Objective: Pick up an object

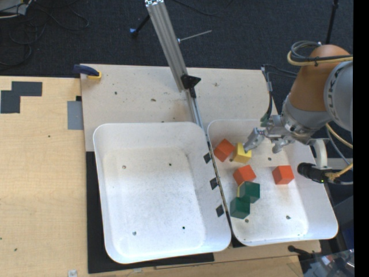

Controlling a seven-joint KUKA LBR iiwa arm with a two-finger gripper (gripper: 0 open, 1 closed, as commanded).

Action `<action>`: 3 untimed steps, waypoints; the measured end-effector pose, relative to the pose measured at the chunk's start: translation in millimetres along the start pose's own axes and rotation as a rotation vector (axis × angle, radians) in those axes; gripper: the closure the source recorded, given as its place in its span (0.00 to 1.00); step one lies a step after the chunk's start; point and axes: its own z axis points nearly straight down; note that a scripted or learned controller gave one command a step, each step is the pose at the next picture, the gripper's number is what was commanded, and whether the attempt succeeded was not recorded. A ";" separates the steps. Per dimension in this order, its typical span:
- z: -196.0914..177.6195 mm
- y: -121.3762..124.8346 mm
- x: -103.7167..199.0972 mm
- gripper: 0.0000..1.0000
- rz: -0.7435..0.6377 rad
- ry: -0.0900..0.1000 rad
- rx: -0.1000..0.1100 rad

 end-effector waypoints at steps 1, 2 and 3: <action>36.8 -3.1 1.5 0.00 0.001 -0.003 -0.018; 40.2 -0.5 0.7 0.00 0.004 -0.005 -0.025; 32.7 -1.5 0.9 1.00 0.007 -0.001 -0.020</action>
